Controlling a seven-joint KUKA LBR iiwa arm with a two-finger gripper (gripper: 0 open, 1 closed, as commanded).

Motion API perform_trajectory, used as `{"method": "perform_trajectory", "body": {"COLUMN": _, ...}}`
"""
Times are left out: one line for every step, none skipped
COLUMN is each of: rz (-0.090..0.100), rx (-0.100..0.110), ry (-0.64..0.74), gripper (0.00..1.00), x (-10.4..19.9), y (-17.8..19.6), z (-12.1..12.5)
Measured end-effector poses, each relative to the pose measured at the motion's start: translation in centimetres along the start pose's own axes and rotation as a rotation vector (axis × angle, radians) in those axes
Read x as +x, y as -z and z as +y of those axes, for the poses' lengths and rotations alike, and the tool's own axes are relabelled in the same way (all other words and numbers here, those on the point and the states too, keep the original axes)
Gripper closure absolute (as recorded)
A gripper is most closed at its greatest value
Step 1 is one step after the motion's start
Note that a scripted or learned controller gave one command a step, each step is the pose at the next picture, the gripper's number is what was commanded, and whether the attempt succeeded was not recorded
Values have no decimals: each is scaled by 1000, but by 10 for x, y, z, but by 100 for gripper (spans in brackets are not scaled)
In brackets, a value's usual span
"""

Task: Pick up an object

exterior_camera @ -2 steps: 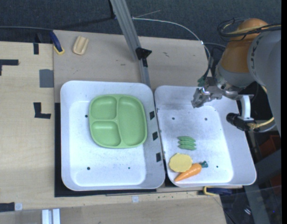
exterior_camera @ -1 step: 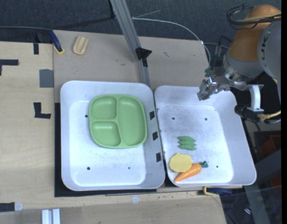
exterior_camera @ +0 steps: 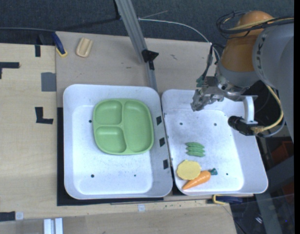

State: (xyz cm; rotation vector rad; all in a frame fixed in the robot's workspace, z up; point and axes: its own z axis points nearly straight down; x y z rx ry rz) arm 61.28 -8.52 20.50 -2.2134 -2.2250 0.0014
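In the right bin (exterior_camera: 223,126) lie a green pea pod (exterior_camera: 194,149), a flat yellow round piece (exterior_camera: 188,169) and an orange carrot (exterior_camera: 198,179), all near the bin's front. My gripper (exterior_camera: 199,103) hangs over the bin's back edge, well behind and above these items. Nothing shows between its fingers. The arm's orange band and grey wrist fill the upper right.
The left bin (exterior_camera: 76,145) holds a green divided plate (exterior_camera: 123,126). A grey metal post (exterior_camera: 135,30) slants down to the gap between the bins. A small tan object (exterior_camera: 84,47) and a blue-yellow item (exterior_camera: 59,44) lie on the bench at back left.
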Motion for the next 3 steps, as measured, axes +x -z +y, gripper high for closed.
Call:
{"method": "perform_trajectory", "body": {"rz": 1, "rx": -1, "ry": 2, "gripper": 100, "x": 56, "y": 14, "z": -16}}
{"method": "perform_trajectory", "body": {"rz": -2, "rx": 0, "ry": -2, "gripper": 100, "x": 107, "y": 8, "z": -26}}
{"method": "perform_trajectory", "body": {"rz": 0, "rx": 0, "ry": 1, "gripper": 100, "x": 148, "y": 16, "z": -50}}
